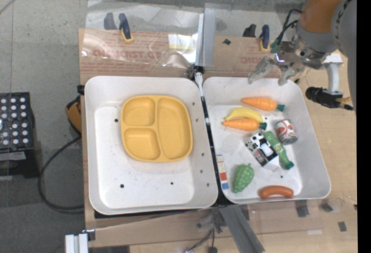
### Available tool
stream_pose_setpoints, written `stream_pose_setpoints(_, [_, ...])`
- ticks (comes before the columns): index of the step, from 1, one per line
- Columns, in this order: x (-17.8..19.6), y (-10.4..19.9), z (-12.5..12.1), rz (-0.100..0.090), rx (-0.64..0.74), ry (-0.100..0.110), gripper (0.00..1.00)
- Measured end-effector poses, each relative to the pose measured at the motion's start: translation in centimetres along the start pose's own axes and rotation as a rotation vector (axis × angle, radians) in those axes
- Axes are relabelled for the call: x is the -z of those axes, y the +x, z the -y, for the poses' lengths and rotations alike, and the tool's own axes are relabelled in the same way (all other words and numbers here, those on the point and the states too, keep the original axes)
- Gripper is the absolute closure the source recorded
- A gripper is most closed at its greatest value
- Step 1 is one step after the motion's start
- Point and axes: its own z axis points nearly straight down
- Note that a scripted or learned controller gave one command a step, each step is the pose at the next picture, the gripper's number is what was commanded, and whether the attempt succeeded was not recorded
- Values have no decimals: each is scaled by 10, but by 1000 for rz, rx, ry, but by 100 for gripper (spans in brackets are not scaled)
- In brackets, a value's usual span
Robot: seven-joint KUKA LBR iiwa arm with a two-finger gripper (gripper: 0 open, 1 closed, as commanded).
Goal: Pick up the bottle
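my tool point(272, 71) hangs over the right bin's point(310, 130) back rim, fingers spread, nothing between them. looks staged above the clutter for a descent. bottle point(278, 150) is well apart from it: slim green plastic, lying flat mid-bin, touching the cow-print box point(261, 147) and just beside the ribbed can point(285, 130). two glossy carrots point(261, 103) between tool and bottle.

We see even, fairly bright light from overhead, with soft short shadows under the yellow tray point(156, 128). Glare streaks the crinkled plastic sheet point(145, 43) behind. The frame looks slightly soft, perhaps from low resolution.
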Motion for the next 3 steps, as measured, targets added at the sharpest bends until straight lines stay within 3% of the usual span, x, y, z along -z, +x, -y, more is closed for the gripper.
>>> stream_pose_setpoints(1, [-21,-50,77,2,31,2,0])
stream_pose_setpoints(2, [-82,-44,127,6,-10,-28,0])
stream_pose_setpoints(3, [-90,-52,141,10,71,-68,0])
